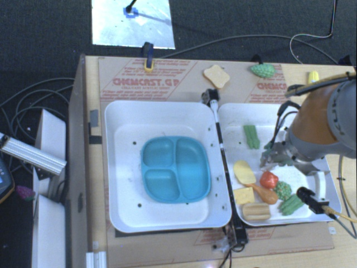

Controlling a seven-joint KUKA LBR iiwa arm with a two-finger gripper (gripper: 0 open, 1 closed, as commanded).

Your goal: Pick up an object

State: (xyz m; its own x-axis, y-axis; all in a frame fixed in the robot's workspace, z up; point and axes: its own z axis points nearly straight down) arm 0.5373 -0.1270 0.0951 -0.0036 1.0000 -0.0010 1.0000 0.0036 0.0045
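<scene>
While the gripper hangs low in the right bin, a red tomato sits just below it. Whether it is spread or closed, I cannot tell.

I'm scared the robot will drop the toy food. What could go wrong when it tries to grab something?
1. The toy foods lie crowded in the near end of the right bin: the red tomato, carrot and broccoli touch, so the gripper might pinch two or nudge them aside.
2. The gripper hangs just above the tomato, which is round and may roll away.
3. The green piece sits by the bin's wall, awkward to reach.
</scene>
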